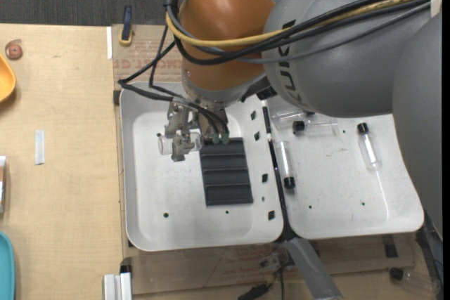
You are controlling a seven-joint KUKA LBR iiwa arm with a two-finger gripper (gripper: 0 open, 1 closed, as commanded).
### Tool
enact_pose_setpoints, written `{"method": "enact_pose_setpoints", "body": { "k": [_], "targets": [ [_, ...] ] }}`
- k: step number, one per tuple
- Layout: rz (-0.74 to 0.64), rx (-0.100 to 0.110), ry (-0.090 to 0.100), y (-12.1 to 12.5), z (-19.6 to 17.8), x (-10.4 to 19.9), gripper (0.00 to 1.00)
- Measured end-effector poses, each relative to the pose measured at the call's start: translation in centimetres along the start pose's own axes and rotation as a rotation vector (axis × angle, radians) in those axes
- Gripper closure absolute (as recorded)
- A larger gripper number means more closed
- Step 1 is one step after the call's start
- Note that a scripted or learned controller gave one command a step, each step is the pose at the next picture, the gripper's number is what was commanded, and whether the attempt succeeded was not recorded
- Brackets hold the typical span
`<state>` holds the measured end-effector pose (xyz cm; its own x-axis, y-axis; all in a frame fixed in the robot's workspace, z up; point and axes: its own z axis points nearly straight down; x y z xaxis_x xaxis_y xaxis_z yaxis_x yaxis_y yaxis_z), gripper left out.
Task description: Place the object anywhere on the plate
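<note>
From the overhead camera, the arm (337,38) leans in from the right and hangs its wrist over the left bin (140,221), so the gripper (184,140) sits low near the bin's upper middle, just left of a dark ribbed block (226,172) lying flat on the bin floor. That block seems to be the nearest loose thing to the fingers, though whether it is the object meant for the task is only a guess; nothing can be made out between the fingers, and whether they are spread or closed cannot be told under the cables and wrist. The right bin (351,214) holds a few clear tubes with dark caps (367,145), spread well apart (likely spare items for other tries). No plate is plain to see in either bin; a yellow dish edge (5,84) and a blue edge (4,267) lie far left on the wooden bench (63,207), well apart from the gripper.
</note>
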<state>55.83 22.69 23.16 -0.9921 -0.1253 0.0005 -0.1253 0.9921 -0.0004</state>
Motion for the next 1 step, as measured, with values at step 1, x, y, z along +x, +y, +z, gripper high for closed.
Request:
{"method": "enact_pose_setpoints", "body": {
  "k": [1],
  "targets": [
    [0.158, -0.001, -0.002, -0.16, -1.69, -1.71, 1.0]
  ]
}}
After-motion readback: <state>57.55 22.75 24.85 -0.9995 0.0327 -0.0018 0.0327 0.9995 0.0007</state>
